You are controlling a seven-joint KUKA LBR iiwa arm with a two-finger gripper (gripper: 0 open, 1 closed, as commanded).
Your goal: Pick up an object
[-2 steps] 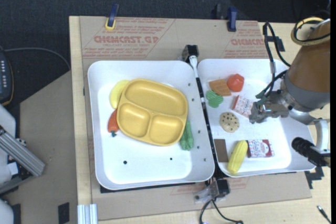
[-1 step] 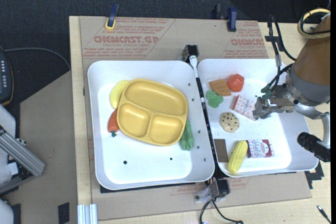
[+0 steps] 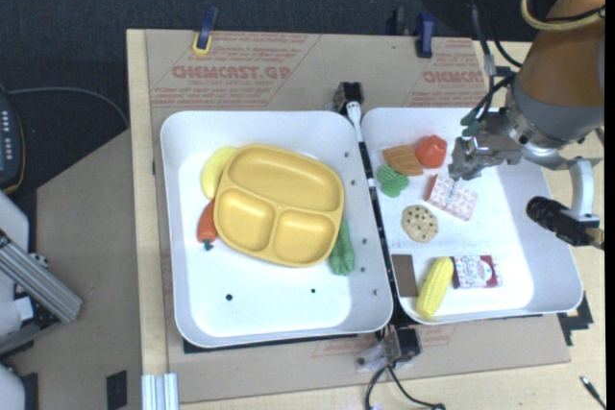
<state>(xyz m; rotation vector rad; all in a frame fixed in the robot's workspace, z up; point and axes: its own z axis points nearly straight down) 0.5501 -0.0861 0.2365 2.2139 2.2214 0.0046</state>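
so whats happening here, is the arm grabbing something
The grey arm reaches in from the right, its gripper low over the right bin, just above a pink and white packet. Nothing shows between its fingers, so no pick yet. Around it lie a cookie, a corn cob, a tomato and other play food. The left bin holds a yellow divided tray.

bench (image 3: 288,62) — brown board top | on it: left bin (image 3: 183,206) — right bin (image 3: 548,288)
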